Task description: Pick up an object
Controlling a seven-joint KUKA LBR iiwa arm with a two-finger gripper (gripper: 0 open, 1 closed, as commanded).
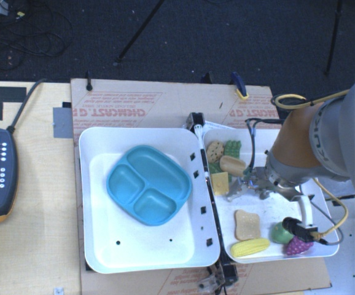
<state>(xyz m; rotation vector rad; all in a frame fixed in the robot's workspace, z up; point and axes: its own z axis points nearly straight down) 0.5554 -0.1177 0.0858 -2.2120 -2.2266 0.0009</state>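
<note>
Over right bin, pincer sits by cheese wedge; open/closed can't tell.

A single fixed camera looks down on the bench from above at a slant, far enough back to take in both white bins, the left bin and the right bin, plus the cardboard sheet under them and a strip of dark floor at the top of the frame. The arm enters from the right edge, and its gripper sits low over the right bin, so the left bin lies across the divider to the left of the fingers, toward the middle of the frame.
</note>
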